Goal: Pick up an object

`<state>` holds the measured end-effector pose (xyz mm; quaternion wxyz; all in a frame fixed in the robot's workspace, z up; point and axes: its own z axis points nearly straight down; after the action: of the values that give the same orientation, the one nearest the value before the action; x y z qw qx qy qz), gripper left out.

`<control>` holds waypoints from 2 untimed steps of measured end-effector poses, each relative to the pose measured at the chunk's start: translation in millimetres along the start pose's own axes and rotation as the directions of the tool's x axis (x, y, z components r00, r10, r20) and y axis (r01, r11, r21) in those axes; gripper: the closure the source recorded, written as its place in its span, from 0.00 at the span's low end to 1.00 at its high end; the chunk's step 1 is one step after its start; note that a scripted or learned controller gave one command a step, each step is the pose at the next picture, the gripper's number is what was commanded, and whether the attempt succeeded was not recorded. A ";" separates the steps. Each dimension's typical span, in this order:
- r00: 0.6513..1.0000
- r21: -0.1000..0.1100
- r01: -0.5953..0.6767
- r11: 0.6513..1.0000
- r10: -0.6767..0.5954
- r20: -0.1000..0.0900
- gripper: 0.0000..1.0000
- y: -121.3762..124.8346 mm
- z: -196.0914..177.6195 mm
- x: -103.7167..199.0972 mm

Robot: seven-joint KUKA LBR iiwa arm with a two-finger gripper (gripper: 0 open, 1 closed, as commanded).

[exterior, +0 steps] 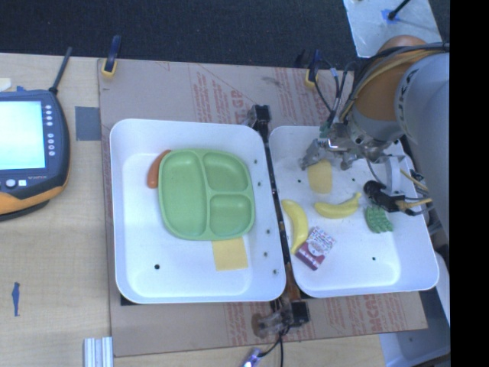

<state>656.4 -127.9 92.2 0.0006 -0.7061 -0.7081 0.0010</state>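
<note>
Nearest the lens, a small red and white packet (pixel 315 248) lies at the front of the right bin (pixel 412 274), on the camera side of the gripper (pixel 330 157) and well apart from it. Level with the packet, in the left bin (pixel 122 205), a flat yellow slice (pixel 231 254) sits far off to the side away from the arm (pixel 424 90).

The gripper hangs over the back of the right bin. Whether it is wide or narrow cannot be told from this angle, nor whether it grips anything. A pale yellow block (pixel 321 180) sits just on its camera side, right against it or very nearly so. A short banana (pixel 337 207) lies a little further toward the camera from the block. A long banana (pixel 296 222) curves along the bin wall on the side away from the arm, its lower end just beside the packet. A knobbly green toy (pixel 378 219) rests on the arm side of the short banana, near it but apart.

Beyond the wall between the bins, well apart from the gripper, a green divided plate (pixel 206 193) fills the middle of the left bin, its front edge touching the yellow slice. An orange sausage-like thing (pixel 155 170) pokes out from under the plate's far side. Farther still, past that bin, a handheld screen (pixel 27 147) lies on the bench.
</note>
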 end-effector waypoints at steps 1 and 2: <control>1.000 0.000 0.000 1.000 0.000 0.000 0.00 0.0 0.0 0.3; 1.000 0.001 0.001 1.000 -0.001 -0.001 0.00 -0.2 0.1 2.5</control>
<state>656.2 -125.5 92.1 0.0014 -0.7059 -0.7084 0.0012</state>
